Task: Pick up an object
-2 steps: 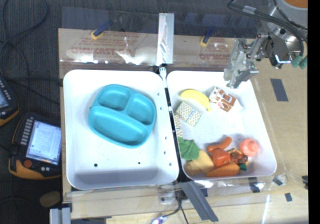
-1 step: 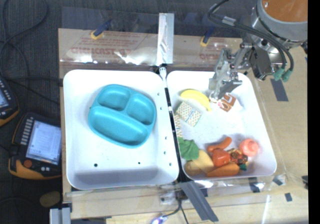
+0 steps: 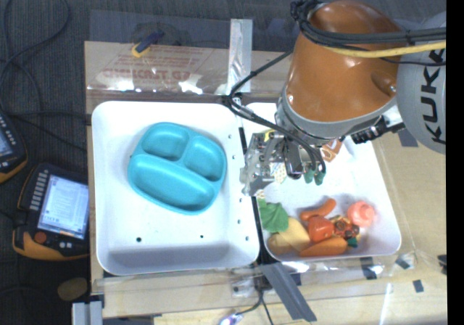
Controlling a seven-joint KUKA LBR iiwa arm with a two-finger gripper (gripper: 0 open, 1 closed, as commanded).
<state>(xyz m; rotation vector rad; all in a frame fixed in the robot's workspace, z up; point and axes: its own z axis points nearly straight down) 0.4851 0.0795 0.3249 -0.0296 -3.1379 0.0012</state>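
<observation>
Bench: you see it bearing two white bins side by side, with a sheet of cardboard point(image 3: 174, 62) under clear plastic lying behind them.
Arm point(image 3: 341, 62): it reaches in from your right; its orange band fills the upper right and hangs over the back of the right bin.
Left bin point(image 3: 116, 244): it holds one thing, the tray, resting left of centre.
Right bin point(image 3: 384, 193): its back half lies under the arm; its front half holds the toy food.
Tray point(image 3: 177, 166): blue, with compartments, lying flat and tilted a little clockwise in your view.
Gripper point(image 3: 279, 164): it hangs just right of the wall between the bins, above the back of the toy pile. You cannot tell from this slant whether it is released or clenched; nothing shows between its parts.
Toy food point(image 3: 319, 229): a cluster at the front of the right bin, the pieces touching each other.
Green piece point(image 3: 273, 216): at the left of the cluster, just below the gripper.
Yellow piece point(image 3: 288, 235): beside the green one, toward the front.
Orange pieces point(image 3: 322, 247): in the middle of the cluster.
Pink piece point(image 3: 362, 212): at the right end of the cluster.
Pendant point(image 3: 54, 207): on the floor left of the bench, screen lit.
</observation>
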